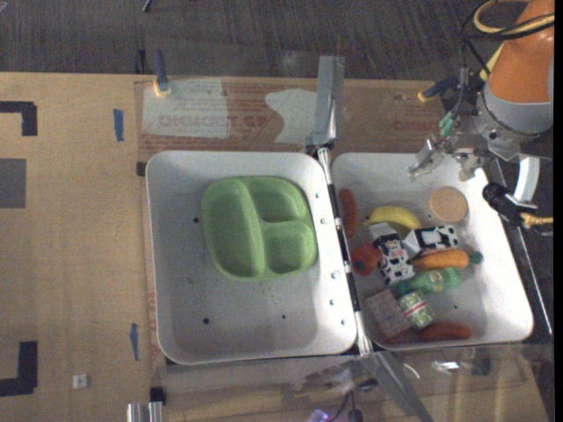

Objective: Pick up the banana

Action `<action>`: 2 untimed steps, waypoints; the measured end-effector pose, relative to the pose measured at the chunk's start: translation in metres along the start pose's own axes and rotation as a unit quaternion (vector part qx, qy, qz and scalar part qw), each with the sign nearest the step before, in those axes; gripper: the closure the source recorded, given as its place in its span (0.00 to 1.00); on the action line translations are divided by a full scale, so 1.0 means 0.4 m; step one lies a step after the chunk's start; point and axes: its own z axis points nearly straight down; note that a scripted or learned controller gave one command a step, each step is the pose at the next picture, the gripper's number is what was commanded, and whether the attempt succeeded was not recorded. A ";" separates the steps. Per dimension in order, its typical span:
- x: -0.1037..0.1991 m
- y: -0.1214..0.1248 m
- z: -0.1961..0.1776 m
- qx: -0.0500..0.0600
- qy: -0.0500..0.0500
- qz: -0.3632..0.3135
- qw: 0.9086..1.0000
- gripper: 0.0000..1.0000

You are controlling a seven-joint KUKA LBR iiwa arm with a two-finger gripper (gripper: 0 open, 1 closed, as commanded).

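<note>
Still at the approach step: my gripper (431, 158) hangs with fingers spread and holding nothing above the right white bin's (521, 310) far edge; next move, descend onto the curved yellow banana (395, 215) beside the round tan disc (449, 205).

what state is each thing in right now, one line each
hand: above the right bin's back edge, touching no item
banana: lying flat in the right bin, not grasped
green tray: right side up in the left bin, compartments bare
green bottle: lying on its side
carrot: lying flat against the cow-print carton
round tan disc: flat, apart from the pile
</note>
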 end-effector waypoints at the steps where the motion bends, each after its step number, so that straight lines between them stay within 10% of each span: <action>1: 0.095 -0.039 0.271 -0.001 0.000 -0.222 0.975 0.00; 2: 0.111 -0.056 0.322 -0.002 0.000 -0.177 0.984 0.00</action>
